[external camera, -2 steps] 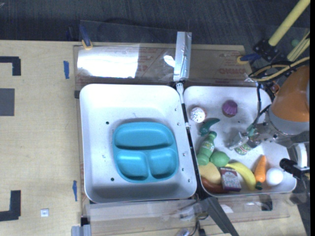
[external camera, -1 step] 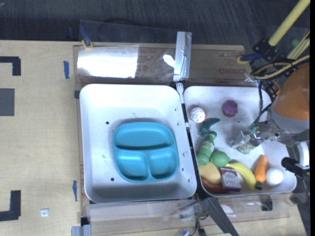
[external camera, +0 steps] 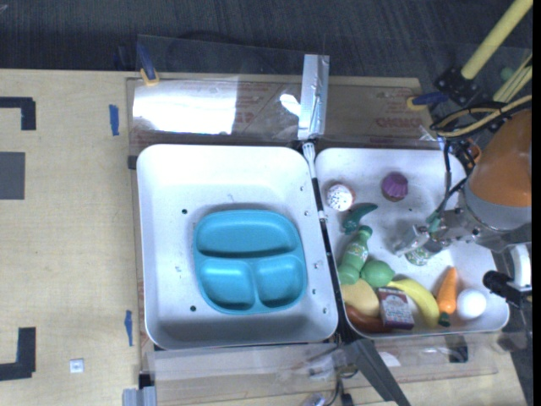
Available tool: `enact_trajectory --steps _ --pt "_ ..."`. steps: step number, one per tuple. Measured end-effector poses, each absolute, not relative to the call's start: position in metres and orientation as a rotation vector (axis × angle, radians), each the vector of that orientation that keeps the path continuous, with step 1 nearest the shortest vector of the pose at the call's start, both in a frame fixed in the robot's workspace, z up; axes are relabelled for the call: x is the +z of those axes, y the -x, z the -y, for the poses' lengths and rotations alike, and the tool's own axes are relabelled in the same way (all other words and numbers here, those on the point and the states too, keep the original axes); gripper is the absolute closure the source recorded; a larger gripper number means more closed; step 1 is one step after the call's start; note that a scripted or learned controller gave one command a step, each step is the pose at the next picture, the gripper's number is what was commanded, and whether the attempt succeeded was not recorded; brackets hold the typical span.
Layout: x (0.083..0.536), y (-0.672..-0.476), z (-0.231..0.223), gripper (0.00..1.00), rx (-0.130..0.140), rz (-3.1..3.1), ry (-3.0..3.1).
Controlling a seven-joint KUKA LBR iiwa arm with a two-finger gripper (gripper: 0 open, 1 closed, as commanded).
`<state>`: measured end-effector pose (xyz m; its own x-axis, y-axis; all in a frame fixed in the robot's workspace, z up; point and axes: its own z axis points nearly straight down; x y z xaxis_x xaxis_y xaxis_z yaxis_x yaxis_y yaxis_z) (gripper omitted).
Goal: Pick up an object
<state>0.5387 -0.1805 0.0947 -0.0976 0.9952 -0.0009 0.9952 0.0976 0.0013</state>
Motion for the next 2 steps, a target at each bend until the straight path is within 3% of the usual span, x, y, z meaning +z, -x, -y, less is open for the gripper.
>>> enact_trajectory --steps 1,2 --pt "0.103 -0.538 0.181 1.00 0.000 -2.322 -2.114" --pt "0.185 -0.566 0.080 1.00 0.005 -2.269 -2.173"
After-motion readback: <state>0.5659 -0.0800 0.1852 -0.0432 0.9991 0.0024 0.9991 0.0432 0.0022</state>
